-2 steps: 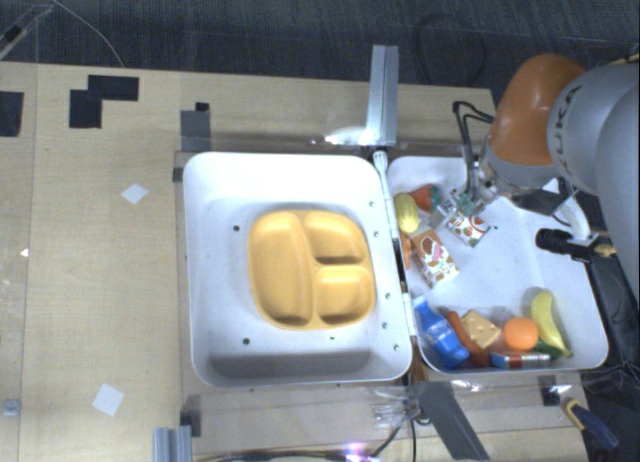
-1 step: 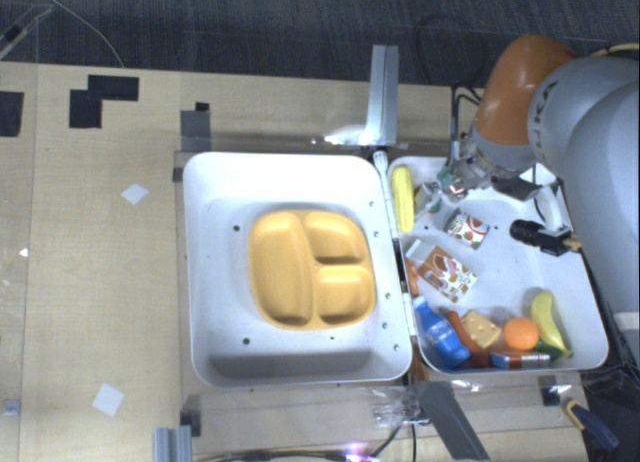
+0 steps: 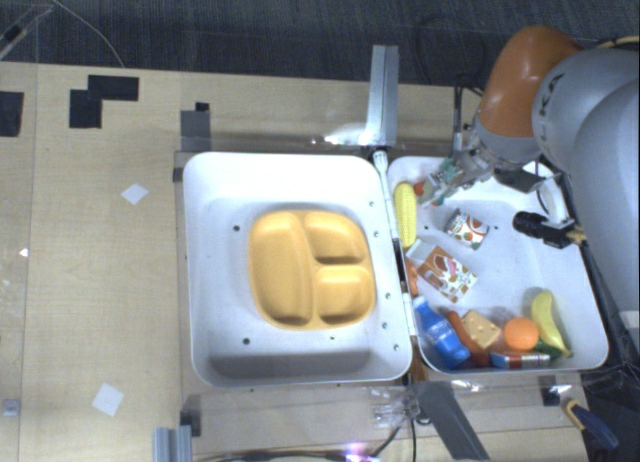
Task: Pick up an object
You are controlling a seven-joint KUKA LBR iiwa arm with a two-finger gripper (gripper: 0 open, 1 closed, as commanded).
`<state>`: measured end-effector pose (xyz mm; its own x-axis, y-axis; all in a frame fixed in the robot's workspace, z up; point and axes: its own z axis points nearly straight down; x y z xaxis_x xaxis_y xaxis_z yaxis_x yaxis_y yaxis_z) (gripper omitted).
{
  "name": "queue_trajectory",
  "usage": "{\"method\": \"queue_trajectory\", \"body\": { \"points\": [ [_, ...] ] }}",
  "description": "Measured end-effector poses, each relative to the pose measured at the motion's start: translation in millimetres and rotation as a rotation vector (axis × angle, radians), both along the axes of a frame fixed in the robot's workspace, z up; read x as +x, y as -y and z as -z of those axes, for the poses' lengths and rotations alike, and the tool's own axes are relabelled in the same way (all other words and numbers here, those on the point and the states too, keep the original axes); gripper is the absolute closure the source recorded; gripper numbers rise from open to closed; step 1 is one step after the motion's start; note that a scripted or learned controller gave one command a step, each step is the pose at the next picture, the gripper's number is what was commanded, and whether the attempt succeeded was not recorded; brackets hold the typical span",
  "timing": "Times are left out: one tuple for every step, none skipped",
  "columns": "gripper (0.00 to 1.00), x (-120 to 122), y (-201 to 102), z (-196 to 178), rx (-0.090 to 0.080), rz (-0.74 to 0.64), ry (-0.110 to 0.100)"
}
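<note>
The end effector [image 3: 447, 176] hovered low over the right bin [image 3: 590, 295] near the corn cob [image 3: 405, 212]; its grip state could not be told, nothing visibly lifted.

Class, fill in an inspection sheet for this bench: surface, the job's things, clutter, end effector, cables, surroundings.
Surface: wooden bench bearing a left bin and a right bin.
Job's things: in the right bin, corn cob, banana, orange, blue item, two printed packets.
Clutter: yellow divided tray in the left bin.
End effector: low over the right bin's far corner; finger state unclear.
Cables: dark cable on the arm.
Surroundings: dark carpet beyond the bench; black markers on it.
</note>
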<state>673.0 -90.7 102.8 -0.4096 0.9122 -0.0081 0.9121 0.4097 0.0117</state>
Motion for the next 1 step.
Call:
{"method": "queue_trajectory", "body": {
  "points": [
    [1.00,-27.1,-49.3,-85.8,0.006,0.269,-0.004]
  ]
}}
